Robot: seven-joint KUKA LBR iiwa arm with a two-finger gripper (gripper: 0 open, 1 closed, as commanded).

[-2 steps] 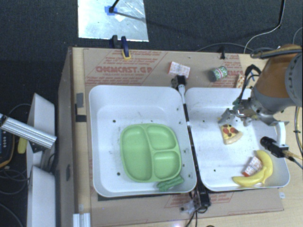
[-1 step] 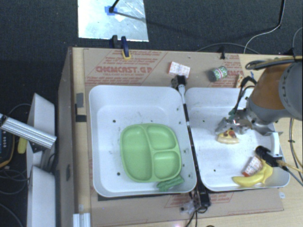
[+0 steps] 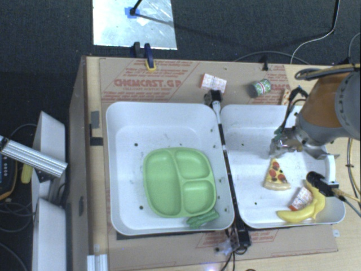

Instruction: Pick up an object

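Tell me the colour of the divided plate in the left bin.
The divided plate is light green, seen clearly in the camera view.

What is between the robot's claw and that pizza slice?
Nothing visible. The gripper hangs just above the pizza slice in the right bin, with bare white floor between them. The banana lies off nearer the corner.

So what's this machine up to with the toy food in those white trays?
A grey and orange robot arm reaches in from the right, its gripper low over the right bin, just above a toy pizza slice. Nothing shows between its fingers, so it holds nothing yet. A toy banana and a small red and white item lie near that bin's front corner. The left bin holds a green divided plate.
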